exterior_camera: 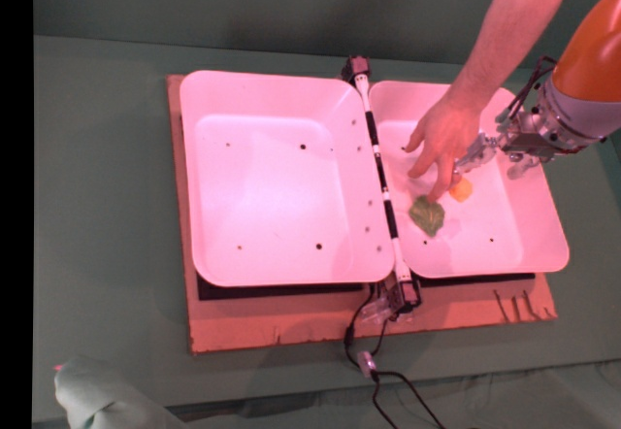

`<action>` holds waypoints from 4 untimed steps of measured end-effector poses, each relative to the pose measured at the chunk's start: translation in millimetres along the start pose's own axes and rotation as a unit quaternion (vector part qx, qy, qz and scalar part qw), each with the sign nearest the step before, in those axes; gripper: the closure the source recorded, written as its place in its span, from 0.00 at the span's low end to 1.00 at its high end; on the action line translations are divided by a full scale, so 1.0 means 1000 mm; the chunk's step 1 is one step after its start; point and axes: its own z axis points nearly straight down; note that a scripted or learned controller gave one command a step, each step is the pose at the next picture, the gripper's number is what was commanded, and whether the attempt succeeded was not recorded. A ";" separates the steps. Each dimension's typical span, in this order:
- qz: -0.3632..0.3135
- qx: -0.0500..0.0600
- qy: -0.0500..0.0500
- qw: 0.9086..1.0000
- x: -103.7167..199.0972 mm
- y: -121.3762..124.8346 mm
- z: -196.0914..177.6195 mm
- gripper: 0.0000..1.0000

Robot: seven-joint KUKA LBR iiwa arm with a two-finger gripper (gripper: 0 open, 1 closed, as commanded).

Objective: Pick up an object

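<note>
Scene: you have two white bins on the table [107,223]; left bin [272,175] and right bin [514,223] sit side by side with a black-and-white rod [380,175] along the seam.
Objects: green piece [427,214] and orange piece [461,188], both in the right bin, left of its middle, just beside each other; green is nearer, orange is farther and to the right.
Hand: a person's hand [441,138] reaches into the right bin from the far right, fingers pointing down at the two pieces; fingertips look to be touching or almost touching the orange piece, can't tell which.
End effector: end effector [477,153] sits over the right bin, just right of the hand and above the orange piece; can't tell how wide it is, the hand and blur hide that.
Holding: nothing seen in it.
Stage: your pick looks not yet done, both pieces lie on the bin floor.
Risk 1: hand sits right beside the tool, so any descent could strike it.
Risk 2: hand may shift the pieces, so a planned grasp point would miss.
Risk 3: pieces so close together, you may nudge one while closing on the other.
Risk 4: green piece looks flat and crumpled, likely to slip out.
</note>
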 end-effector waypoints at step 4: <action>0.000 -0.004 -0.001 1.000 -0.005 0.019 0.150 0.00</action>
